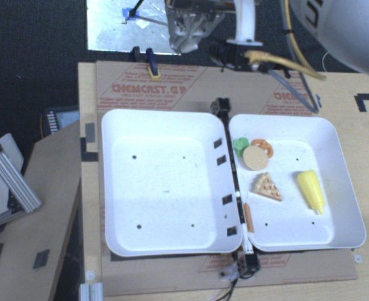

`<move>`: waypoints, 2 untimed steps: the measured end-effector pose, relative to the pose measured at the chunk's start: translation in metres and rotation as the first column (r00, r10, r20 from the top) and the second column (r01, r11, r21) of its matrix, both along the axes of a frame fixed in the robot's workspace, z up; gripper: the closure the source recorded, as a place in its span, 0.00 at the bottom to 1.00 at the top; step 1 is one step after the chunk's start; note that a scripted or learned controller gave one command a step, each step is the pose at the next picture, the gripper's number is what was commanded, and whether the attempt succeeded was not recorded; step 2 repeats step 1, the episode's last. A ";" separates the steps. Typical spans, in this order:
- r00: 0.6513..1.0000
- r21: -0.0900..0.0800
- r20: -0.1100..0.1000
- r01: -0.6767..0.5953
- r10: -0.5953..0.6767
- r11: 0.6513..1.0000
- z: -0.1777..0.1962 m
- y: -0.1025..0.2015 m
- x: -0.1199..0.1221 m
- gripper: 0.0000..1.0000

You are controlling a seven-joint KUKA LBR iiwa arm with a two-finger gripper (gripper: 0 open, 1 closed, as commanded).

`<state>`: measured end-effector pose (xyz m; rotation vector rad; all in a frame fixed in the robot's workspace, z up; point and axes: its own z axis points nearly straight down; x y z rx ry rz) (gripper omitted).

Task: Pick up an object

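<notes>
A: Nearest us, right bin [344, 227]: carrot stick [248, 217], pizza wedge [267, 187], yellow cone [312, 190].

B: And the gripper [186, 37]?

A: High at the far edge, nothing in it. Spread or pinched, I cannot tell.

B: So everything lies nearer and to its right; the cone's long axis runs near–far.

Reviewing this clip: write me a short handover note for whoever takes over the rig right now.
Gripper: raised high behind the bins, above the bench's far edge; nothing visible between its fingers; open or shut unclear.
Right white bin holds: yellow corn-shaped toy, triangular pizza-slice toy, round tan disc touching a green piece and an orange ring, thin orange stick by the divider.
Done: nothing lifted.
Left: descend, grasp one object, lift.
</notes>
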<state>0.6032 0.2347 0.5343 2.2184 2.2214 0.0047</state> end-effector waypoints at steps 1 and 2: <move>1.000 0.001 -0.004 -0.003 0.003 1.000 0.001 -0.013 -0.051 1.00; 1.000 0.001 -0.004 -0.003 0.003 1.000 0.001 -0.013 -0.051 1.00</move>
